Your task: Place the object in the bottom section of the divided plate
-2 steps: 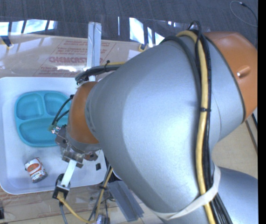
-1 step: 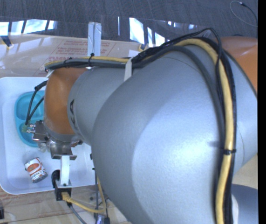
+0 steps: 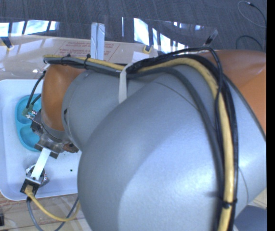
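Huge grey arm [image 3: 176, 143] seen right up close, white bin [image 3: 2, 143] at left mostly blocked, blue divided plate [image 3: 24, 114] half hidden, end effector [image 3: 55, 143] grip state can't be told tbh

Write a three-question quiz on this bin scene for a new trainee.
1. True or false: the blue plate lies in the white bin at the left of the camera view.
2. What hides most of the plate from the camera? A) the arm B) a folded cloth C) a lid
3. Fill in the blank: the band above the arm's wrist is coloured ____.

Key: 1 true; 2 A; 3 orange.
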Motion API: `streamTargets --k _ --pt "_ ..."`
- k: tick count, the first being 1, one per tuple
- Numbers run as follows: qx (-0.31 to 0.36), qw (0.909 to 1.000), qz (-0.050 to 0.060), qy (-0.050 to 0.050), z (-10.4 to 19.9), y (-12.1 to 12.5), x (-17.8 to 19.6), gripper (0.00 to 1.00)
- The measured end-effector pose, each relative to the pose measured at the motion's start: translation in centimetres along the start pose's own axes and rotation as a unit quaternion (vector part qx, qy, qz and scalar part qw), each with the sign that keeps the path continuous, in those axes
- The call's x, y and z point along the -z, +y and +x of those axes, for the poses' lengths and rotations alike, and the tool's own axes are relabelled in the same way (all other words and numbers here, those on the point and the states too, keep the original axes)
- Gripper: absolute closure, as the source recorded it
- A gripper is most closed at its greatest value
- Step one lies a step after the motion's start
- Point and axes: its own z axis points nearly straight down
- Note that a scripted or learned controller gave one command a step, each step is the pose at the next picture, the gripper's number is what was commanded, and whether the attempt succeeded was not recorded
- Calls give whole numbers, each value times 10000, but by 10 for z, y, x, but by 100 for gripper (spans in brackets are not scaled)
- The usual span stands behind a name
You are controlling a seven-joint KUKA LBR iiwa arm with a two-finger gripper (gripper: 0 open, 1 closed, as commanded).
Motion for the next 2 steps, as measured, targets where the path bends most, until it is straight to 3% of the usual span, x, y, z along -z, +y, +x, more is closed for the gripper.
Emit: streamTargets --k 1,2 --pt "39 10000 10 -7 -12 78 -7 100" --pt "-468 9989 3 -3 43 81 26 100"
